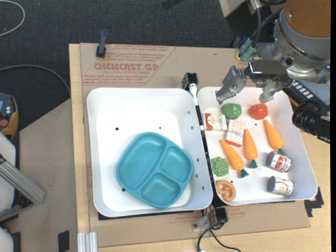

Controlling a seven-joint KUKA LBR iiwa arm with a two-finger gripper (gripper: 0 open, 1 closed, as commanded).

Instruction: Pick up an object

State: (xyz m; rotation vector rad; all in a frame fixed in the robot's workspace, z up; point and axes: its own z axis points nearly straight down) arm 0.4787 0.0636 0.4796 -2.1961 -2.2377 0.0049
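At the near edge of the right bin (302,156) lie a pretzel (226,190) and two small cans (280,185), one behind the other, with a knobbly green vegetable (220,166) just left of them. Further in, three orange carrots (249,145) lie slanted side by side, the leftmost near a small red-and-white packet (235,132) and a white carton (214,122). Beyond these, toward the far wall, sit a rounded green vegetable (231,110) and a red tomato (258,111), a little apart. The left bin (105,119) holds a teal divided plate (154,168) toward its near side. Above the far end of the right bin hangs the gripper (248,88), its two grey fingers spread wide and nothing between them; the green vegetable and tomato lie just below the fingertips. The grey arm with its orange band (310,9) rises to the far right
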